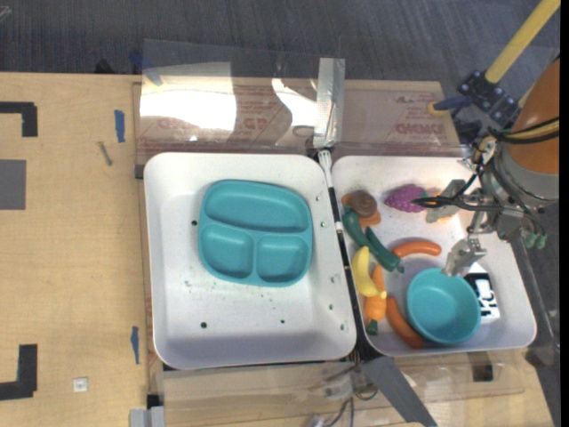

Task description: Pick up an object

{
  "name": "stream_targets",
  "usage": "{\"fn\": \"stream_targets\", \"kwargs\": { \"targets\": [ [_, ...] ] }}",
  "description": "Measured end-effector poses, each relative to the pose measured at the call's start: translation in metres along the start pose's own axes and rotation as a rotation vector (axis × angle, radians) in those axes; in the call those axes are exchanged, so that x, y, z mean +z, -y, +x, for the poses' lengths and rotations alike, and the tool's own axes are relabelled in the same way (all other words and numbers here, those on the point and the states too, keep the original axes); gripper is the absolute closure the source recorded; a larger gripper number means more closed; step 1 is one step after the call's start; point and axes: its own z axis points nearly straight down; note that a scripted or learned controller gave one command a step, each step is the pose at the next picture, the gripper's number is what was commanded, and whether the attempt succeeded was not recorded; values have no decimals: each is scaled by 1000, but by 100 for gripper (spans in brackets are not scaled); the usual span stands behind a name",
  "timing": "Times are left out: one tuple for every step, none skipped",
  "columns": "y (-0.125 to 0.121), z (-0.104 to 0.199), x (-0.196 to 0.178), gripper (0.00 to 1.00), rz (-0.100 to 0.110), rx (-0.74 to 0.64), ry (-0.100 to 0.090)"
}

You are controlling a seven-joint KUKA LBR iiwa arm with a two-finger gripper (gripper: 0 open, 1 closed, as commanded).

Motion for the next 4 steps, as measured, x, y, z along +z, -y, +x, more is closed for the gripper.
{"fn": "stream_targets", "kwargs": {
  "targets": [
    [-11,-13,123,0,-4,-96,-12],
    [-18,-8,135,0,2,23,4],
    [-18,-13,119,100,7,21,20],
    [-102,-26,35,100,0,-51,12]
  ]
}}
